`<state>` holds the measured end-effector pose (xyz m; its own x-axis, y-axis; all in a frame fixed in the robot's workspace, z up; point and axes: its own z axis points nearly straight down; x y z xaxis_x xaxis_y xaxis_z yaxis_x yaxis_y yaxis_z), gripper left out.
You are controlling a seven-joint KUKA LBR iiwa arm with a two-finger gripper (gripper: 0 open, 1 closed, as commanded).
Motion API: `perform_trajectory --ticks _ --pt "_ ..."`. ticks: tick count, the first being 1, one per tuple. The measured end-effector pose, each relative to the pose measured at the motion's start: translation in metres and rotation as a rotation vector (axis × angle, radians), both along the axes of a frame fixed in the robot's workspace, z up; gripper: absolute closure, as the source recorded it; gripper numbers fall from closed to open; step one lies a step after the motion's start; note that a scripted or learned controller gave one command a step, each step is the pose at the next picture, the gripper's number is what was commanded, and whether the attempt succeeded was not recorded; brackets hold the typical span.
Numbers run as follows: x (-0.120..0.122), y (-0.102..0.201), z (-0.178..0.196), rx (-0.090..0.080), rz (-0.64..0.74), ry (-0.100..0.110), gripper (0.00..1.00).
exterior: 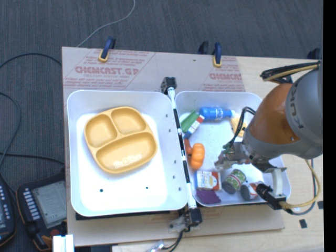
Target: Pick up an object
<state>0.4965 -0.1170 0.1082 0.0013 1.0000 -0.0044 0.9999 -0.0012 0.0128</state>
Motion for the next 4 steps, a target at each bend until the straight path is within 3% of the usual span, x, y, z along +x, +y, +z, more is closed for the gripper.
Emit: perform_trajectory --ticks 1,2,3,4 --pt "0.0 0.0 0.0 0.0 0.0 0.0 0.0" --pt "-0.01 -0.03 -0.021 0.007 0.002 0.008 0.0" --pt "-0.009 -0.031 -0.01 0.005 0.002 0.004 1.0" --pt "-0.009 -0.031 -0.01 0.005 0.002 0.004 0.0"
